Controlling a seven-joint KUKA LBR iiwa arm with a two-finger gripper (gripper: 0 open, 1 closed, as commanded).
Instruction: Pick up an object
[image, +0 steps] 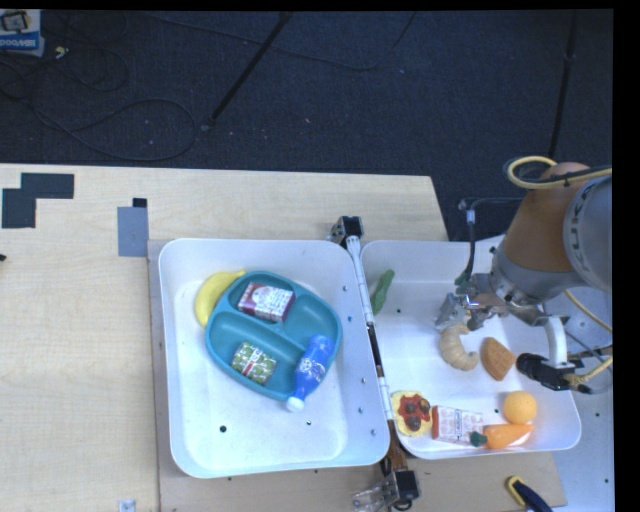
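Camera view shows the grey arm with its orange band reaching in from the right and hanging its end effector (463, 310) low over the right-hand shallow white plastic bin (420, 440), which sits beside its twin on the pale wooden table (80, 340). Whether the metal tips are spread or pressed together cannot be told; they blur into one small silvery cluster, and nothing is seen between them. Just below the end effector, almost touching it, lies a tan curved croissant-shaped pastry toy (457, 349), its long axis running roughly away from the tool toward the near rim, bowed to one side. This looks the likeliest target. Just beside it, toward the arm's side, rests a brown oval bread-roll toy (497, 358). Further off in the same direction are an orange ball-shaped fruit toy (519, 407) and an orange carrot toy (506, 435). A slim green pepper-like toy (382, 290) lies on the opposite side, near the wall between the bins. A short descent toward the pastry, across its narrow width, seems all the coming move needs.
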